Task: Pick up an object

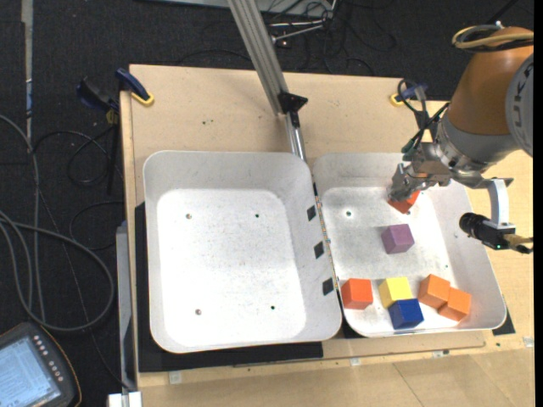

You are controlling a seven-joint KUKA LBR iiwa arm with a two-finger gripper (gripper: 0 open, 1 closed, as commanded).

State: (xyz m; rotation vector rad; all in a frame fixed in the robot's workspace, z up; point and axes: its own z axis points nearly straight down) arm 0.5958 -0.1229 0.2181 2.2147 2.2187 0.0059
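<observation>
1. The gripper (405, 192) is hanging over the upper part of the right bin (484, 271), clamping a red-orange block (402, 200) between its fingers.
2. A purple cube (397, 238) is lying just below it.
3. An orange cube (357, 292), yellow cube (394, 290), blue cube (406, 313) and two orange blocks (445, 296) are sitting along the bin's lower edge.

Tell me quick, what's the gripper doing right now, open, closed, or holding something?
Gripper: closed on an orange-red block, over the right bin.
</observation>
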